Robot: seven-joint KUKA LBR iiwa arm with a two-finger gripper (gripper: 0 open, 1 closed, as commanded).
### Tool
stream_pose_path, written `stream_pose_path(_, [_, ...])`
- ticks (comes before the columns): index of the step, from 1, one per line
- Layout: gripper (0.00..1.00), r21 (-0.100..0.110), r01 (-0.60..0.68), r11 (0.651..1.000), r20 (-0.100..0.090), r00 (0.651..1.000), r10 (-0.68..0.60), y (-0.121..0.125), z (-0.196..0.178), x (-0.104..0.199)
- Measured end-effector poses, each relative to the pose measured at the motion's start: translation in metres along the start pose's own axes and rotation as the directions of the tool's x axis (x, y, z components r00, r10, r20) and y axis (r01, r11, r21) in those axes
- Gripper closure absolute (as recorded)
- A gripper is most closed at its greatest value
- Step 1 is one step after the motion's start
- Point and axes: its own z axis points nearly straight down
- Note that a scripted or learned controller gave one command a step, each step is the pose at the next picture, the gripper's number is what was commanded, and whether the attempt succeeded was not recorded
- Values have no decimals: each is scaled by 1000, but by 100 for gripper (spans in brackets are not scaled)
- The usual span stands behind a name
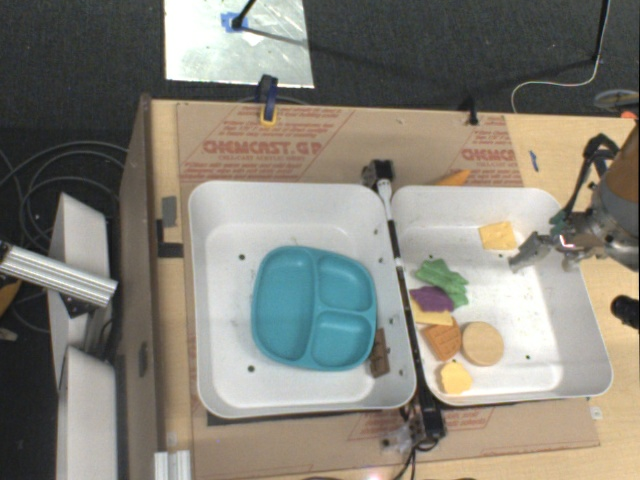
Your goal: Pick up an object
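Bench with 2 white bins (300, 203), tool (528, 252) over right bin's open middle, finger spread unclear, toy food (445, 313) along left edge

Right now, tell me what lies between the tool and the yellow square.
Nothing: in the camera view, bare white bin floor separates the tool from the yellow square.

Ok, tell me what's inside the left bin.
The left bin holds a teal divided plate with three bare compartments, and a small brown piece by the plate's right edge. Anything under the plate is covered.
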Motion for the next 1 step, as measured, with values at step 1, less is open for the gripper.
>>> stream_pose_path(1, [0, 5, 6, 1000, -4, 1000, -6, -40, 19, 70])
